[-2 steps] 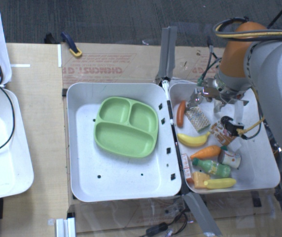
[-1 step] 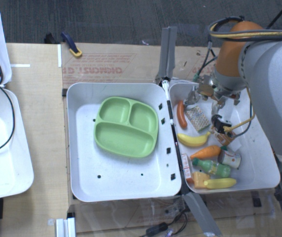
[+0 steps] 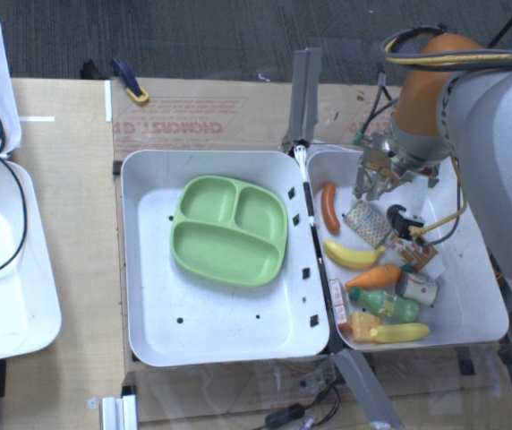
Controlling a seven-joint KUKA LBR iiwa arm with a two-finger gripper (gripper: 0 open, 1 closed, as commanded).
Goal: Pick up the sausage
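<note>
Left bin (image 3: 149,267): green tray (image 3: 230,229) only. Right bin (image 3: 471,316): sausage (image 3: 329,207) at 9 o'clock edge, plus banana (image 3: 353,256), carrot (image 3: 374,276). Gripper (image 3: 374,184) above, grip state unclear.

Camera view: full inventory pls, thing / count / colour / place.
bins: 2, white, side by side on the bench
tray: 1, green, three compartments, in the left bin
sausage: 1, red, right bin, by its left wall
banana: 1, yellow, right bin, below the sausage
carrot: 1, orange, below the banana
grater: 1, silver mesh, right of the sausage
bottle: 1, green, lying near the front of the right bin
yellow item: 1, long, at the right bin's front; type unclear
clamp: 1, blue and yellow, on the cardboard behind the bins
arm: 1, grey with orange band, from the right
claw: 1, metal, above the right bin's back, right of the sausage
</note>
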